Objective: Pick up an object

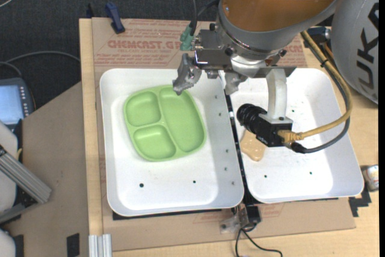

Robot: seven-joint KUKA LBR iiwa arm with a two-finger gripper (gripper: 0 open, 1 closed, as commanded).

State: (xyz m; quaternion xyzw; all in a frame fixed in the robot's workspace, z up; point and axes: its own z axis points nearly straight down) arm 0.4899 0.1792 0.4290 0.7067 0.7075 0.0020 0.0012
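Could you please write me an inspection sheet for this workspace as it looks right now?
Surface: two shallow white bins side by side, left bin and right bin, on a brown board.
Job's things: green divided tray lies in the left bin; a tan object lies in the right bin near the divide.
Clutter: nothing seen inside the bins beyond these.
Grippers: gripper hangs over the far edge of the green tray; nothing visible between its fingers.
Cables: a yellow cable loops over the right bin to a black unit; black cables trail at the near edge.
Surroundings: blue clamp at the board's far left corner; dark floor beyond.
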